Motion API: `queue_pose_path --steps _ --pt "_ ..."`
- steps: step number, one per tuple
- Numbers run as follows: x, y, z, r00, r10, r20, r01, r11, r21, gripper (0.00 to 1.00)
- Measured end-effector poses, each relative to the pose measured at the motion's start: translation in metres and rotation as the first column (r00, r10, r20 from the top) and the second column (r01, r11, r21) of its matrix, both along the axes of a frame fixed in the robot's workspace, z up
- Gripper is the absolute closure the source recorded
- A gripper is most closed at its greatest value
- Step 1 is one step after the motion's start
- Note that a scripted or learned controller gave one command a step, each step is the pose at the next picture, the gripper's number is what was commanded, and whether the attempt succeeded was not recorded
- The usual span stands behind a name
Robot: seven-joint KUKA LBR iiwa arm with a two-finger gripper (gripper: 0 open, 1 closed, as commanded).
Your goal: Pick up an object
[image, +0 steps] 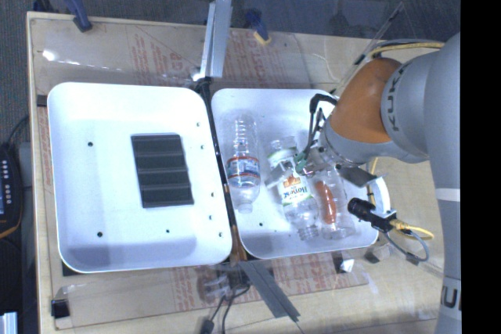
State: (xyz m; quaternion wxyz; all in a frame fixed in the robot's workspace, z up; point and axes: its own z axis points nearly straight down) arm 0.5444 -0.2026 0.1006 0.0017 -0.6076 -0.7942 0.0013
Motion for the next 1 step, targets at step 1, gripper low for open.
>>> queue_pose_path --steps 1 --pt "0.0248 0.0722 0.1020 0.994 -0.108 0.004 0.108 0.994 -0.001 1.00"
